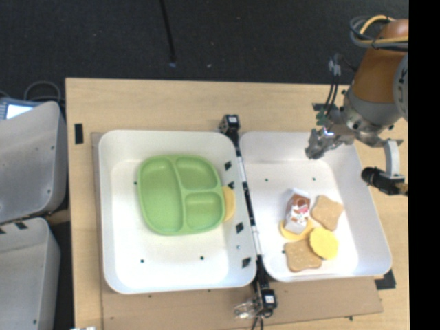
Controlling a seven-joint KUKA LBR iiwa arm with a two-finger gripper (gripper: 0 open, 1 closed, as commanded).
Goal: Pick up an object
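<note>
Wooden bench (172, 102): arm's gripper (317, 145) apparently above right bin's (364, 246) far edge.

Toy foods (311, 230) clustered, right bin (364, 256).

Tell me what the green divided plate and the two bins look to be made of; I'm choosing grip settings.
The green plate looks like moulded plastic with a matte finish: uniform colour, rounded compartment ridges, no sharp glare. The left bin and right bin look like smooth white plastic or coated trays with rounded corners and soft sheen; the picture cannot settle which.
</note>
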